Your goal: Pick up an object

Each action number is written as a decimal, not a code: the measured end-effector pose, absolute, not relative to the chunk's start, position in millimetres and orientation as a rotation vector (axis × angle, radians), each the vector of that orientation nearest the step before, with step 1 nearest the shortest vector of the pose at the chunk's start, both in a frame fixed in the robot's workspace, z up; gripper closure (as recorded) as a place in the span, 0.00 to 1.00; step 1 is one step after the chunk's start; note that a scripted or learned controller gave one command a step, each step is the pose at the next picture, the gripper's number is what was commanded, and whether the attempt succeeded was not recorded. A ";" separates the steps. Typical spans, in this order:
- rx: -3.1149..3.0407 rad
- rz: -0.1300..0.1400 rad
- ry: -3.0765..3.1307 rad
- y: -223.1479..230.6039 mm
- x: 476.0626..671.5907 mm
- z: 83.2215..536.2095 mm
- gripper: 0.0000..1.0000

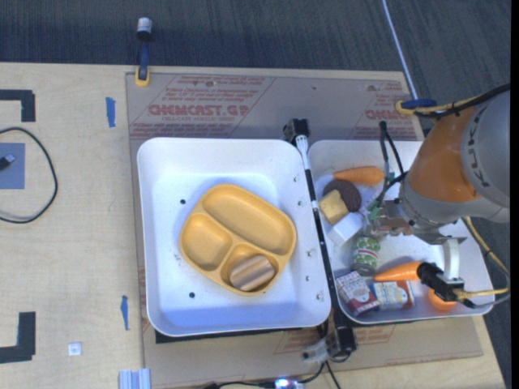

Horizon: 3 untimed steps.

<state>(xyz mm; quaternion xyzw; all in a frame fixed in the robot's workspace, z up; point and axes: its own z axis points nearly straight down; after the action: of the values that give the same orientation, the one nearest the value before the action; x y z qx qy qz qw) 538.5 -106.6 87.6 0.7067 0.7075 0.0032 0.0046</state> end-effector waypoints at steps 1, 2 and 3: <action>2.218 0.004 2.224 -15.8 599.6 185.7 1.00; 2.220 0.000 2.223 -16.8 599.0 185.0 0.00; 2.222 -0.001 2.221 -93.1 533.3 150.8 0.00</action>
<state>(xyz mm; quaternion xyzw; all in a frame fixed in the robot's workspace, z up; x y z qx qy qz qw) 533.3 -93.1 150.8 0.7074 0.7068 -0.0003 -0.0001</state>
